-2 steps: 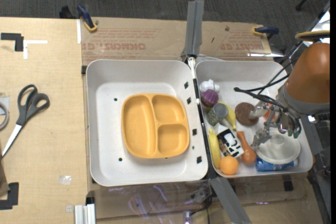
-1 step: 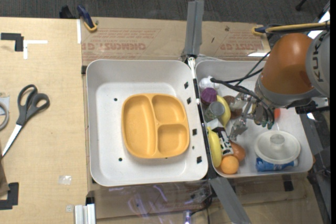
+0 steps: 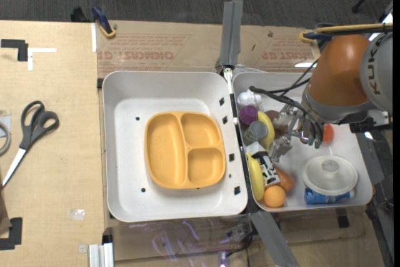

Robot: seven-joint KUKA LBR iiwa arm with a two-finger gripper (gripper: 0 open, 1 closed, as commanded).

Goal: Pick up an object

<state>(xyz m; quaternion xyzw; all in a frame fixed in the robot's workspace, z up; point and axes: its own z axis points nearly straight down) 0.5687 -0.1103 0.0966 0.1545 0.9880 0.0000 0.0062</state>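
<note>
The right bin (image 3: pixel 361 148) holds several small objects. Along its left side lie a white piece (image 3: pixel 249 97), a purple object (image 3: pixel 249 114), a grey round item (image 3: pixel 255 130), a yellow item (image 3: pixel 268 124), a banana (image 3: pixel 255 176), a black-and-white item (image 3: pixel 269 169) and an orange ball (image 3: pixel 274 196). A white bowl (image 3: pixel 330 173) rests on a blue object (image 3: pixel 320 197) at the front right. My gripper (image 3: pixel 289 134) hangs low over the middle of this bin, just right of the yellow item, with the orange wrist band (image 3: pixel 340 72) above it.
The left bin (image 3: pixel 119 197) holds a yellow divided plate (image 3: pixel 185 149). Scissors (image 3: pixel 31 128) lie on the wooden bench at far left. A blue clamp (image 3: pixel 103 20) sits at the back. Cables run around the wrist.
</note>
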